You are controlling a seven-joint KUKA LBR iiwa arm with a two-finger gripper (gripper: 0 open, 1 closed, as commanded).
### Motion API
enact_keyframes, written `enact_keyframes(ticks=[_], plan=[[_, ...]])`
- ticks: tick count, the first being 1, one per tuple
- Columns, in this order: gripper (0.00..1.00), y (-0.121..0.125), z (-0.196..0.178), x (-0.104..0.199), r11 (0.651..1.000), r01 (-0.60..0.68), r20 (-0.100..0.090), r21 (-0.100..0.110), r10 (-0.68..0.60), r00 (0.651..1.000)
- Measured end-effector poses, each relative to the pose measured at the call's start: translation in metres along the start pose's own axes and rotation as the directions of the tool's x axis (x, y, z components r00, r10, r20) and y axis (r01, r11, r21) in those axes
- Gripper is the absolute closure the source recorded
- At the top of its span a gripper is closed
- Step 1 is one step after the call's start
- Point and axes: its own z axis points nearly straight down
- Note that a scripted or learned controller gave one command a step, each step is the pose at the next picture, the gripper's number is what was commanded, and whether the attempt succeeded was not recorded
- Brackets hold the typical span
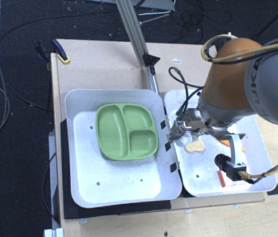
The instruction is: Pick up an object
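My gripper [178, 131] hangs low over the left side of the right bin [203, 187], close to the wall between the two bins. A small tan, rounded object [194, 146] lies on the bin floor just right of and below the gripper, apart from it. An orange piece [226, 142] peeks out further right, partly hidden by the wrist. A small red-orange piece [221, 178] lies near the bin's front. The arm's grey and orange body covers much of the right bin.
A green three-compartment plate [126, 131] lies in the left bin [82, 184]. A slanted metal pole [134, 31] runs down to the back edge between the bins. Cables trail across the bench behind the right bin.
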Motion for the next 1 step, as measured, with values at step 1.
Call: enact_keyframes(ticks=[1], plan=[[1.0, -0.0001, -0.0016, 0.0622, 1.0, 0.002, -0.001, -0.001, -0.002, 1.0]])
